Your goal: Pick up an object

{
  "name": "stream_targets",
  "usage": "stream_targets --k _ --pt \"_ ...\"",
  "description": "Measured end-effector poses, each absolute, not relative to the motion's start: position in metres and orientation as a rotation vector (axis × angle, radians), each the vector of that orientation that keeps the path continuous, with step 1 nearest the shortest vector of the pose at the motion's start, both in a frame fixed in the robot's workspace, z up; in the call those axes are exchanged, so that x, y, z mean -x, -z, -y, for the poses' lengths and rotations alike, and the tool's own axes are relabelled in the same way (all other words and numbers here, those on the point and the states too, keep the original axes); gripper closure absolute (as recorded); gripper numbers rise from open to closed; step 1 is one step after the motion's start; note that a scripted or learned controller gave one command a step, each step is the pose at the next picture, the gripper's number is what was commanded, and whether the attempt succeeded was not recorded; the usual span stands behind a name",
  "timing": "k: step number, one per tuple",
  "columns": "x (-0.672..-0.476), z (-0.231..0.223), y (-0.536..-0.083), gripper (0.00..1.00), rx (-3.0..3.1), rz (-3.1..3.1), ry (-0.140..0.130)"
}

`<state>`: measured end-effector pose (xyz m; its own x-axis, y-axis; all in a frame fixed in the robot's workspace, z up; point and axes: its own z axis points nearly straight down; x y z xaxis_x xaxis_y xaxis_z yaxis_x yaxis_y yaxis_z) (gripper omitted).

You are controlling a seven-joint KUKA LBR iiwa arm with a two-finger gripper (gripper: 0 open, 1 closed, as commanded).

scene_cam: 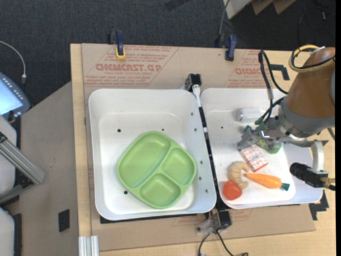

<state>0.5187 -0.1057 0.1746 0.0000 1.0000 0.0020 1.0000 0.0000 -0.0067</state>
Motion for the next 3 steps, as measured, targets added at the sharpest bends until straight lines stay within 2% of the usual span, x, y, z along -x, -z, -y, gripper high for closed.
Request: stream_targets --k 1,2,3 --pt "-0.517 0.105 -0.118 0.0 2.217 2.215 -0.006" --pt "-0.519 0.108 -0.087 0.0 2.229 2.223 0.0" --pt "-0.521 0.109 -0.101 1.0 2.239 2.229 0.006"
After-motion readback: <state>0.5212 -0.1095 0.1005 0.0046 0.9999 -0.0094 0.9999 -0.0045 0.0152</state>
